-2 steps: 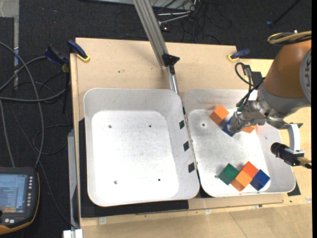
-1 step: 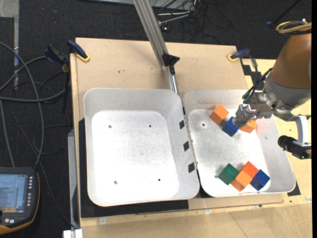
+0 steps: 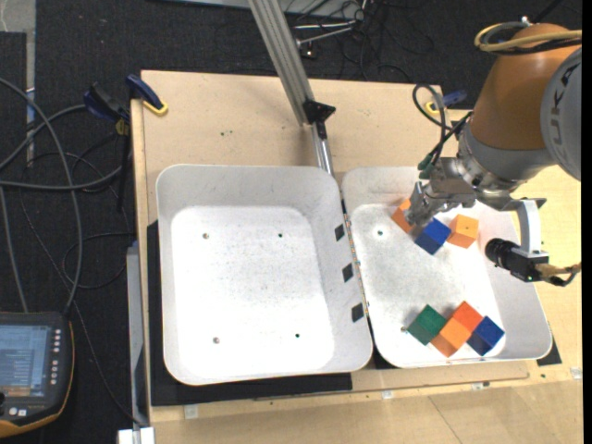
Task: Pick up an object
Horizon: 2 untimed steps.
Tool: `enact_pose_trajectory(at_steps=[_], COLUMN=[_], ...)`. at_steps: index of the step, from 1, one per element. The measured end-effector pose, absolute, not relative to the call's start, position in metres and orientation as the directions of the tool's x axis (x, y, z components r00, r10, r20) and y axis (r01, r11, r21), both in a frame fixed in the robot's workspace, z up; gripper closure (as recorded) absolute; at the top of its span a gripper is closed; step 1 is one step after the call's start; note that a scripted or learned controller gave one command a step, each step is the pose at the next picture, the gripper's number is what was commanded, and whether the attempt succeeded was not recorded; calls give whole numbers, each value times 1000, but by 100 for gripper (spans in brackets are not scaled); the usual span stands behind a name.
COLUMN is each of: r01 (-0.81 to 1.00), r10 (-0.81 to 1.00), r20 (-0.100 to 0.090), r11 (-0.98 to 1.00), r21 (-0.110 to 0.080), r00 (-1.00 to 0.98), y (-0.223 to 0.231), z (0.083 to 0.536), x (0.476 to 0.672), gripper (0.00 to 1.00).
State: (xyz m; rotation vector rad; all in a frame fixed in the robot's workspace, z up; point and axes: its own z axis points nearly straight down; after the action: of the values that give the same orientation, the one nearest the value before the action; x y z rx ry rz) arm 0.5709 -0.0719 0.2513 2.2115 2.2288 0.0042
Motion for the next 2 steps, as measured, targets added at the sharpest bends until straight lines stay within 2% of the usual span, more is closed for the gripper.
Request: enact_pose_trajectory(at_steps=[1, 2], r01=[1000, 1000], r10=[1000, 1000], r20=[1, 1], r11=[8, 8], r21=[1, 0], r00=[-8, -8], y=[-23, 29], z=[238, 226], x=[589, 597], gripper=[100, 100])
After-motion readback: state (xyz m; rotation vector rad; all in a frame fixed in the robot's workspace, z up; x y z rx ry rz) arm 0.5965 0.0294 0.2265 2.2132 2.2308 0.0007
